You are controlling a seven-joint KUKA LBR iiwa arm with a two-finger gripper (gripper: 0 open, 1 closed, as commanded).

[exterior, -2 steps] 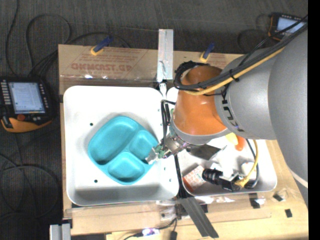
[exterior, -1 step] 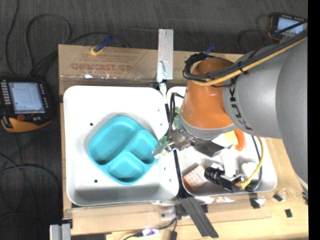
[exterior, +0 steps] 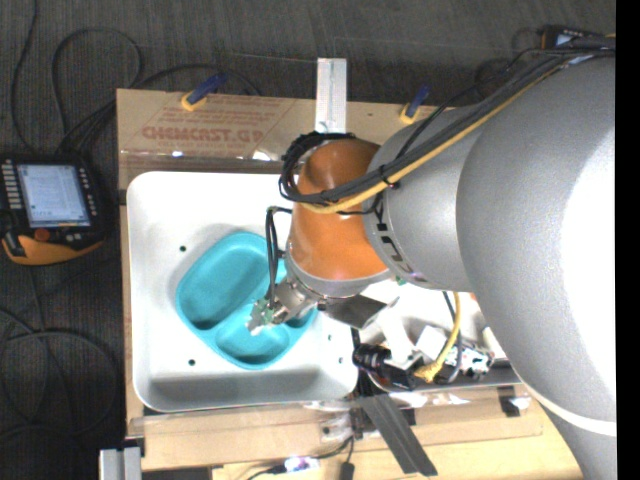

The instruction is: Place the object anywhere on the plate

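Left white bin [exterior: 150, 268] holds 1 teal plate [exterior: 215, 288], lying tilted toward the bin's near-right corner, with 2 shallow hollows in it. The arm's orange band [exterior: 335, 228] sits directly above the bin's right side, and the gripper [exterior: 268, 315] is low over the plate's right-hand edge.

There's a small pale-greenish something at the gripper tip, against the teal (too small and blurred to name). This may be the object; whether it is pinched or merely lying on the plate I cannot tell. Finger state likewise cannot be told from this angle.

Step in hand, as I judge it: the placing itself, gripper already down at the plate.

Next move calls for: release if the object is held, then a straight lift clear of the plate rim so nothing gets dragged off.
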